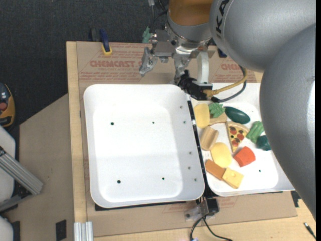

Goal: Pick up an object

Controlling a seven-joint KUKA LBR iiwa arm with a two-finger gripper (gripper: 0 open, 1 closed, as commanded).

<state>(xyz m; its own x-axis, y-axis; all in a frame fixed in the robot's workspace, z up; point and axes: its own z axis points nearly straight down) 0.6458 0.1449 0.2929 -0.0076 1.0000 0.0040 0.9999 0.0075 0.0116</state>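
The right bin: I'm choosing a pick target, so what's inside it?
The right bin holds toy food: a pizza slice, cheese wedge, dark green vegetable and red piece. The arm covers its far right side.

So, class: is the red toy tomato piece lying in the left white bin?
No: the red toy tomato piece lies in the right white bin, among the other toy foods, not in the left white bin.

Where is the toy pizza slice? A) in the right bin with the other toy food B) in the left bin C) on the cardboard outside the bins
A: the pizza slice lies in the right bin among the other toy food, next to a red piece.
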